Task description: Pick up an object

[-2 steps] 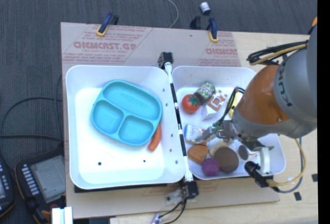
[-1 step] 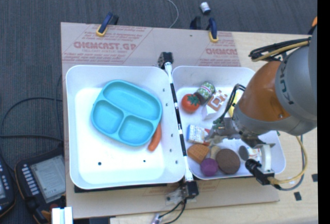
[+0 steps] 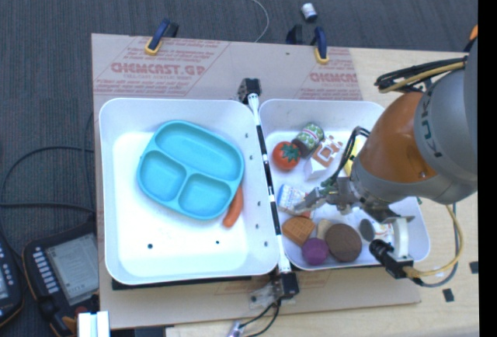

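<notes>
I'm low in the right bin (image 3: pixel 373 106) now, gripper (image 3: pixel 320 197) hanging over the clutter. Taking the brown cookie (image 3: pixel 298 229) as my marker: the gripper sits just above it, beside a small clear packet (image 3: pixel 289 196). The tomato (image 3: pixel 285 155) is further up, purple ball (image 3: pixel 314 251) just below-right, brown round lump (image 3: pixel 342 241) right of that. Whether the claw is released or clenched, I cannot tell. I'd pick one target, centre over it, descend straight, avoid nudging neighbours.
</notes>
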Robot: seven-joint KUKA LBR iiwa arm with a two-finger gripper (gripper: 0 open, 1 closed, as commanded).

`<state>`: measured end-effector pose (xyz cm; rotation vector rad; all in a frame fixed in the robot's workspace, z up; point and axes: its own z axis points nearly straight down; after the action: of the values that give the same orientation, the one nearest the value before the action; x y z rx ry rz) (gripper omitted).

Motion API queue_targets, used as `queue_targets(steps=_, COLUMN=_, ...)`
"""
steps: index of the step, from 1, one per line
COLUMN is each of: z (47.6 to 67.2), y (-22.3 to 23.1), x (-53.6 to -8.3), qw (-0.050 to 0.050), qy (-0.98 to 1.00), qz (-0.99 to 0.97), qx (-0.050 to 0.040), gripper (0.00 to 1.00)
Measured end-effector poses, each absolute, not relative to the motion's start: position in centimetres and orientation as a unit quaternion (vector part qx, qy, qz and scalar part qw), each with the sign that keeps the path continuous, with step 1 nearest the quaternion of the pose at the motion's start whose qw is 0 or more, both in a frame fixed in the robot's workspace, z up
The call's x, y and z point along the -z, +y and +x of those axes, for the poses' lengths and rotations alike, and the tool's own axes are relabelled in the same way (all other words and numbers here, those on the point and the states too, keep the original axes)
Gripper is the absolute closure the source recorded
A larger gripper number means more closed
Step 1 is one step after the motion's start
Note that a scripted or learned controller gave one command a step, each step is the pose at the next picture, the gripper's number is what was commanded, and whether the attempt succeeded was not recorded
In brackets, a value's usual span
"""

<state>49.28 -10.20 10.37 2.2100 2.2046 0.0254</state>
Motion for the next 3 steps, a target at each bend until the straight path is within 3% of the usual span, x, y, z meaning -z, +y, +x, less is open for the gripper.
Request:
queue_targets(steps=1, z=49.1, y=-10.1, x=-9.2, qw=0.006, qy=0.708, qz=0.707, qx=-0.0074, gripper=0.00)
queue_targets(steps=2, z=49.3, y=-10.1, x=-10.4, qw=0.008, qy=0.708, qz=0.706, qx=-0.0094, gripper=1.00)
queue_targets(steps=3, z=49.2, y=-10.1, x=-10.3, qw=0.007, qy=0.708, qz=0.706, qx=-0.0089, gripper=0.00)
